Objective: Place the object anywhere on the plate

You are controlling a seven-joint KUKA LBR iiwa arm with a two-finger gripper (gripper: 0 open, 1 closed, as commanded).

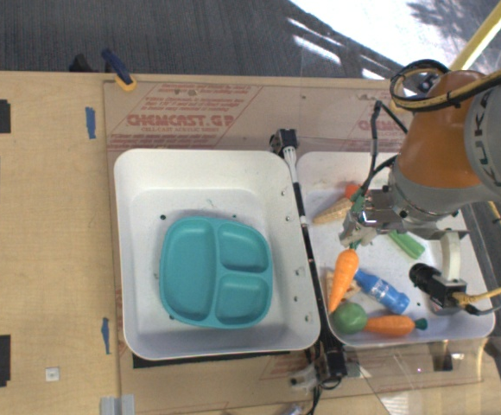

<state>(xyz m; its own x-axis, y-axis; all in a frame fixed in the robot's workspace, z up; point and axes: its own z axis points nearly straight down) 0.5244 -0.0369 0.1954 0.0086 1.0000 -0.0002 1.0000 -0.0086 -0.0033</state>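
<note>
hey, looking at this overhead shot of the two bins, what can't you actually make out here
- Gripper, camera view: the wrist above hides its fingers, so any grasp is unclear.
- Right bin: the arm covers its upper middle and whatever lies there.
- Green piece: partly under the arm, identity unclear.
- Printing on the cardboard: too small to read reliably.

- You see a thick arm (pixel 484 137) with a rounded grey shell and a broad orange band (pixel 436 145) above the wrist.
- Dark letters sit on the grey shell at the frame's right edge (cut off, so you can't read them fully).
- A black cable (pixel 415 72) loops over the top of the orange band, with a yellow strand beside it.
- Thin black wires hang down the wrist's left side.
- The gripper (pixel 360 223) is a small cluster of metal and dark parts (details too blurred to tell).
</note>
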